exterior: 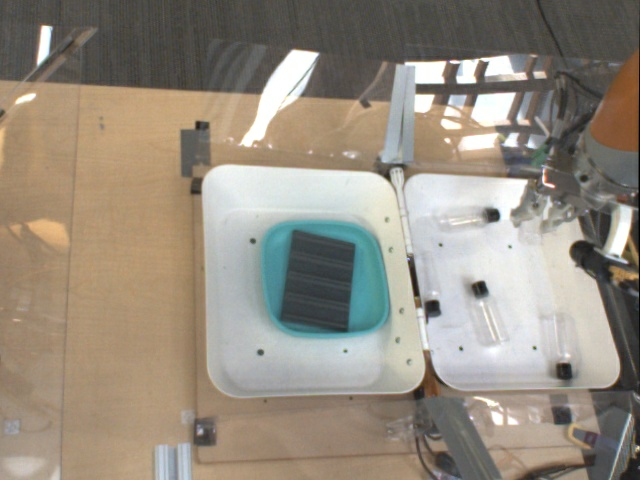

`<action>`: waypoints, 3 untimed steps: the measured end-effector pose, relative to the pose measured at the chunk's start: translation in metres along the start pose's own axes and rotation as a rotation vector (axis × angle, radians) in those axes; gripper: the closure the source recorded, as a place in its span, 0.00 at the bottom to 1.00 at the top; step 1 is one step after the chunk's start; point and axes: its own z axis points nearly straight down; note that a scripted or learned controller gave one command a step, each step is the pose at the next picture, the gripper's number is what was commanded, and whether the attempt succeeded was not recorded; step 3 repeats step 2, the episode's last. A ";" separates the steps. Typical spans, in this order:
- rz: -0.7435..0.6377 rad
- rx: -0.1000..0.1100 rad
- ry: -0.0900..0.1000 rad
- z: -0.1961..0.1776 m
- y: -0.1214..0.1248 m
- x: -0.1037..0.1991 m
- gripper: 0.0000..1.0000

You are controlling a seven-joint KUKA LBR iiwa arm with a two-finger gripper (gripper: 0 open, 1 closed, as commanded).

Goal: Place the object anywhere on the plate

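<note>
Dark ribbed rectangular block (318, 283), lying flat on teal plate (372, 306), left bin (230, 268)

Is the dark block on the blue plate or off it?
On it. The block lies flat in the middle of the plate, with teal rim showing all round it, in the left bin.

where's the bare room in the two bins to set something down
Left bin: the white margin around the teal plate, widest near the front edge. The dark ridged block covers most of the plate. Right bin: bare floor between the three clear vials; crowded at its far right corner under the gripper.
</note>
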 end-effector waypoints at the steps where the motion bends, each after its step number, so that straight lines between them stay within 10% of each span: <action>1: -0.071 -0.006 0.005 0.119 -0.057 0.067 1.00; 2: -0.065 -0.007 -0.002 0.119 -0.057 0.061 0.00; 3: -0.065 -0.007 -0.002 0.119 -0.057 0.061 0.00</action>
